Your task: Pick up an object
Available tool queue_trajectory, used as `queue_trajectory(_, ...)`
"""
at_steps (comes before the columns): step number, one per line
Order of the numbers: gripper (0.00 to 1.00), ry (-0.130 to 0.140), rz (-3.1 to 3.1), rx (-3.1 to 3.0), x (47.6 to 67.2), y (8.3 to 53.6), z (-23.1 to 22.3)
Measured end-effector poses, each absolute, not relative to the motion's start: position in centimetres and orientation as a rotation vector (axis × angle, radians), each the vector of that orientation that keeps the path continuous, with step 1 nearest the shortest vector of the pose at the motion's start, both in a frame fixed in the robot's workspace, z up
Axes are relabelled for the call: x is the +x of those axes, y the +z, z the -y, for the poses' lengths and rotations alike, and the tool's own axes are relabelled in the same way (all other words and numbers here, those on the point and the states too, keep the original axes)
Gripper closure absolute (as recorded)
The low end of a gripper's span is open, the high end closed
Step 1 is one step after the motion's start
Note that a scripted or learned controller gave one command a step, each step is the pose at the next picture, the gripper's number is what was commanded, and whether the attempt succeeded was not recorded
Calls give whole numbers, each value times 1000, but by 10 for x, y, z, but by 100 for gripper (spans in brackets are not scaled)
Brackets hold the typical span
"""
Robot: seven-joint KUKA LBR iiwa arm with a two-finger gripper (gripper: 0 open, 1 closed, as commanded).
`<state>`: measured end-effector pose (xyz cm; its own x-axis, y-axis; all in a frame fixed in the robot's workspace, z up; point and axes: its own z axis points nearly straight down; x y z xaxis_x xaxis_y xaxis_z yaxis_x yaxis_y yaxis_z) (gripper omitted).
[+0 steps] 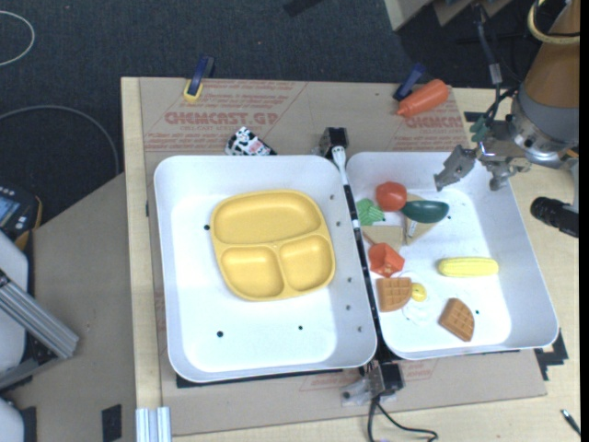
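From my station I saw the gripper (477,170) hanging over the far right part of the right bin (525,247), with the arm (552,90) coming in from the right and its orange band showing above the wrist. The two fingers stood spread apart, one toward the left and one toward the right, and nothing lay between them.

The toy foods sat in the right bin. Nearest the gripper, to its left and a little nearer me, I made out a dark green piece (425,211), and just left of that a red tomato (391,195). A small green leafy item (369,214) lay against the bin's left wall. Nearer in the same bin were a red piece (386,260), a waffle (394,293) with a little yellow bit (419,292) touching its right edge, a yellow corn cob (467,267) toward the right, and a brown biscuit-like piece (456,319) close to the near rim.

The left bin (184,320) held a yellow divided plate (271,243) with three compartments. Outside the bins, on the far side of the bench, an orange carrot-shaped toy (423,98) rested on the cardboard, and a black-and-white object (247,143) lay by the left bin's far edge.
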<state>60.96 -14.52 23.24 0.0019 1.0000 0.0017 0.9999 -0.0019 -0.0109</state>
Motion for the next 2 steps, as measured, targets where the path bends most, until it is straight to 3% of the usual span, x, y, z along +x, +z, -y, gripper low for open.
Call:
queue_trajectory(1, 0, 0, 2222, -2222, 612, 239, 145)
queue_trajectory(2, 0, 6, 2217, -2218, 605, 193, 147)
